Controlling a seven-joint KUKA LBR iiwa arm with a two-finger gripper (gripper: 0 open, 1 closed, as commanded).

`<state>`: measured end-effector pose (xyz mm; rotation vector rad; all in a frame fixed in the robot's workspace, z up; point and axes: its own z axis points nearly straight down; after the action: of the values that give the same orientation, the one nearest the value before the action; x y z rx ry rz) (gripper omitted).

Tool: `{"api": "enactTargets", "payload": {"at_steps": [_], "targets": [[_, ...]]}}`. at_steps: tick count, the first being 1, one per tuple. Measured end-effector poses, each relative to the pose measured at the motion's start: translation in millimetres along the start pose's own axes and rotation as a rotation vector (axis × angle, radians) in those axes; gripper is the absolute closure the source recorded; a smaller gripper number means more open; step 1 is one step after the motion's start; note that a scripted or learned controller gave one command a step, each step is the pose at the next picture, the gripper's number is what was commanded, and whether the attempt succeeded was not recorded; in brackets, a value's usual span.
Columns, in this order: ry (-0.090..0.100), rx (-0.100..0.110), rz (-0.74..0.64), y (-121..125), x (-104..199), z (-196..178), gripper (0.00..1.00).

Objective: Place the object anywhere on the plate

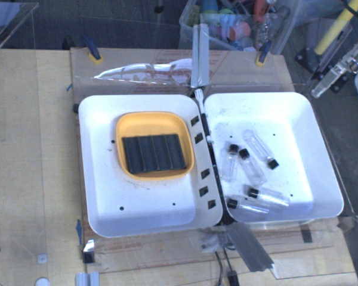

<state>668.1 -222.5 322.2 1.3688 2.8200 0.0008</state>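
Scattered well to the right of the orange rounded-square plastic plate (124,126), beyond the seam between the two shallow white bins (95,159): several clear plastic vials with black caps (259,149), long axes pointing different ways. Nearest the plate, probably the upright-lying vial (230,161), cap away from the near rim. Cannot tell the gripper's state; likely a leftward carry toward the plate.

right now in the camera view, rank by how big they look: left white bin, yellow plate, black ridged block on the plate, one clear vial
1. left white bin
2. yellow plate
3. black ridged block
4. clear vial, far smallest

The order is clear; each sits inside or well under the one before.
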Motion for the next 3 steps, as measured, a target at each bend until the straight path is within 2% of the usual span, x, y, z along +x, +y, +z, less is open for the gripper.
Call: {"api": "enactTargets", "payload": {"at_steps": [1,2,3], "targets": [[-0.007,-0.004,-0.001,1.4,-0.6,-11.3,1.00],[-0.003,-0.002,-0.294,-0.8,1.0,-62.2,1.00],[-0.004,-0.003,-0.630,-25.2,18.6,-115.2,1.00]]}}
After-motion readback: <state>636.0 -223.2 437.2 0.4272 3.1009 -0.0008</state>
